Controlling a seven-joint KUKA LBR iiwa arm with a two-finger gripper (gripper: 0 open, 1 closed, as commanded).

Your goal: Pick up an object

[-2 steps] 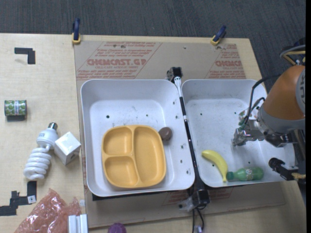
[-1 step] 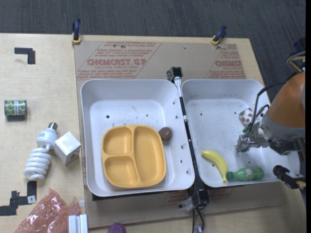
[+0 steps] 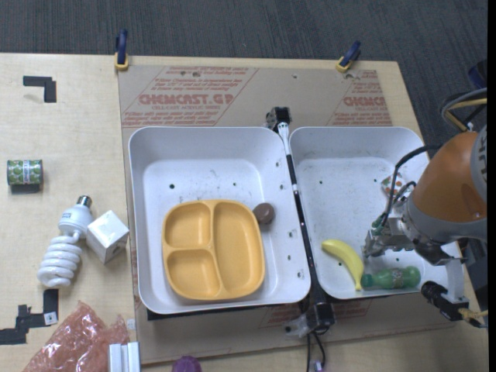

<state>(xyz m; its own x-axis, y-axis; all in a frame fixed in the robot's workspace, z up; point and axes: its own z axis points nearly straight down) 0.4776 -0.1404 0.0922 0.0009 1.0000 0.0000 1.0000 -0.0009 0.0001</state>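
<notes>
Gripper [image 3: 381, 242] is sitting low in the right bin [image 3: 341, 149], near its front right corner; can't tell how far open it is or whether it's gripping anything, the wrist is blocking the view. Arm [image 3: 453, 188] is coming in from the right, orange band above the wrist.

Green bottle [image 3: 391, 277] is lying just in front of the gripper against the bin's front wall, long axis running left-right, cap end pointing left. Banana [image 3: 347, 260] is lying just left of the gripper, long axis running diagonally from upper left to lower right, its lower end almost touching the bottle's cap.

Left bin [image 3: 155, 149] is holding a yellow divided plate [image 3: 212, 249] with a small brown ball [image 3: 264, 214] at its upper right corner.

Off the bins, on the bench to the left: bulb [image 3: 65, 242], white cube [image 3: 108, 235], small green can [image 3: 25, 173].
</notes>
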